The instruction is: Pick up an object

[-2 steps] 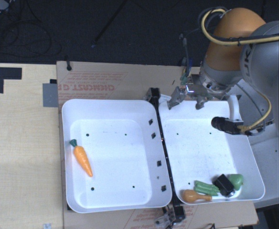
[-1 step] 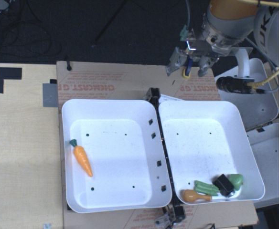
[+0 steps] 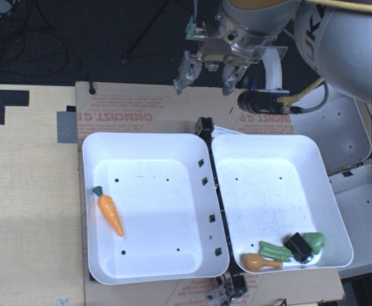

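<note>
One carrot in left bin, four objects in right bin

The grey arm reaches in from the upper right, its end effector pointing down with both fingers spread apart.

Two white bins sit side by side: the left bin and the right bin. The left one contains one orange carrot. The right one contains four things: one green bean pod, one black block, one green piece and one orange-brown pear-shaped piece.
</note>
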